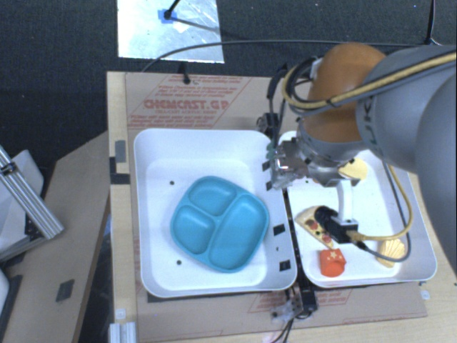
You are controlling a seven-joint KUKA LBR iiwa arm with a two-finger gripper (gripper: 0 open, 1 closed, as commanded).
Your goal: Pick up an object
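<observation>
White bins [153, 156] meet beneath the claw [275, 168]; cannot tell whether it's spread or pressed.

Soft, even light falls from above. The left bin [158, 256] is bright white without washing out, and the blue tray [220, 224] casts only a faint shadow along its lower rim. The foil sheet [168, 20] shows patchy glare. The arm [407, 106], close to the lens, looks soft, and the dark floor [57, 48] is grainy.
</observation>
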